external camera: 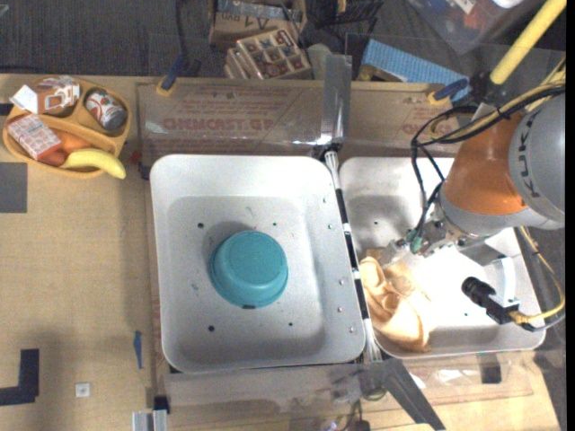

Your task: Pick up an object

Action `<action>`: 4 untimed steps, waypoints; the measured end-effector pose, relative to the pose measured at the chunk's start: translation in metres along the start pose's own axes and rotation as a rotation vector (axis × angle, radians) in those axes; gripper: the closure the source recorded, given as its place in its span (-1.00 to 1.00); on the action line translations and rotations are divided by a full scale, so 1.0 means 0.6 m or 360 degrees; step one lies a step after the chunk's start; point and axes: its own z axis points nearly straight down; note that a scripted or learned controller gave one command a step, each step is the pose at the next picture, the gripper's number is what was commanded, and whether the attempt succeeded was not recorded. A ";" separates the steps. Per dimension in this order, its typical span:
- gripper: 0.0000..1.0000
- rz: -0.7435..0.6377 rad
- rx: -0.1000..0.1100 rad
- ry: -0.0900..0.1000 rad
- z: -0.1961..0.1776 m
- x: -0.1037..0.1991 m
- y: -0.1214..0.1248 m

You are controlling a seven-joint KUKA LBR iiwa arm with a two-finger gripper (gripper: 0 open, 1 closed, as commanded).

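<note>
Right bin [377, 187]: pincer [415, 241] state unclear, above orange cloth [395, 303] at left wall.

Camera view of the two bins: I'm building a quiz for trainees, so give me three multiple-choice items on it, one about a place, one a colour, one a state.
1. Where is the bowl? A left bin B right bin C bench
2. What colour is the bowl? A red B teal C black
3. How does the bowl sit? A upright B on its side C upside down

Answers: 1 A, it rests on the left bin floor. 2 B, its surface is teal. 3 C, its flat base faces up.
</note>
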 end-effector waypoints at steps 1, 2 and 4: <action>-1.00 0.0021 -0.0001 -0.0003 0.001 -0.017 0.048; -1.00 -0.0124 0.0013 0.0001 0.004 -0.068 0.167; -1.00 -0.0230 -0.0008 -0.0006 -0.005 -0.004 -0.009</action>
